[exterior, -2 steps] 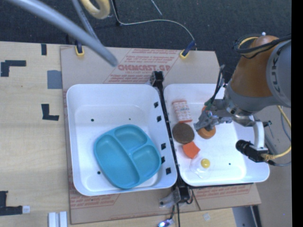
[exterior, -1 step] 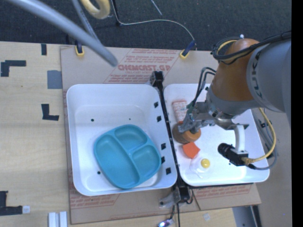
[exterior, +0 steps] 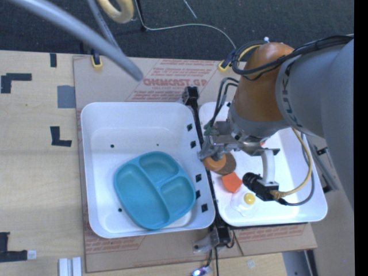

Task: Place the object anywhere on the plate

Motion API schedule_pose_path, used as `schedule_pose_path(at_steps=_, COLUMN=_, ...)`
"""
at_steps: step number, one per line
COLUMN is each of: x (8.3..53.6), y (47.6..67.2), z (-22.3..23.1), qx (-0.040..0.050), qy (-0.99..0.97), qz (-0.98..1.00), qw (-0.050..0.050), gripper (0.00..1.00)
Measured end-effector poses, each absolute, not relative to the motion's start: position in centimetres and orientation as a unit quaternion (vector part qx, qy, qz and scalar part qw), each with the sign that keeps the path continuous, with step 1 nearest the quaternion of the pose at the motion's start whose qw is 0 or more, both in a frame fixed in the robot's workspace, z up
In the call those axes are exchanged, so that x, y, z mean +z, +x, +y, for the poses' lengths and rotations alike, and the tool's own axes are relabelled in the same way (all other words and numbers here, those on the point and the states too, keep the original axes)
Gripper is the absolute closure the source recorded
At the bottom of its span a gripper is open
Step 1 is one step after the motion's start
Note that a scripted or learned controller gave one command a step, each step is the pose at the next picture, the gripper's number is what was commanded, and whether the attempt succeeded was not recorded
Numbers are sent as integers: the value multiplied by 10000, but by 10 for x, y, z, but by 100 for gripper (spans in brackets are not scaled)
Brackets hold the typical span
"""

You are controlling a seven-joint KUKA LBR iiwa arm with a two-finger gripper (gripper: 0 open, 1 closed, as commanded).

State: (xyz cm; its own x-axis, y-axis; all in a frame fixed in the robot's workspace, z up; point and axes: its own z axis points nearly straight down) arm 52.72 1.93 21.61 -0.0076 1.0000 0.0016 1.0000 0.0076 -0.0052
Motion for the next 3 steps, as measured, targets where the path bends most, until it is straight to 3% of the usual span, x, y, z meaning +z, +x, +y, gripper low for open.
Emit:
schedule_pose_path(at_steps=2, x=224, y=493, z=114, qx=32, qy=-7049, qz=-7093, qw=27, gripper=100)
schedule_pose_path(at_steps=3, x=224, y=494, z=112, qx=31, qy=-7060, qz=-7082, qw=21, gripper=0)
